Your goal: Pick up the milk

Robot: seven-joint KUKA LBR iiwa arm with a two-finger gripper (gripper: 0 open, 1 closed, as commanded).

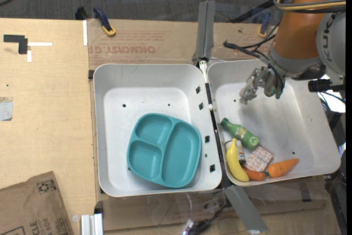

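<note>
The gripper (258, 87) hangs over the right bin (308, 118), fingers spread and holding nothing (milk carton (258, 158) lies well below).

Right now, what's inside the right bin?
The right bin holds a green bottle, banana, milk carton and carrot, clustered together. The gripper hangs above.

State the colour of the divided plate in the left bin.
Teal, shown in the camera view: the divided plate.

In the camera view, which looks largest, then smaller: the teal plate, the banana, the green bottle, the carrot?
1. Teal plate, by far the largest.
2. Banana.
3. Green bottle and carrot look about alike, so I do not rank them.
</note>
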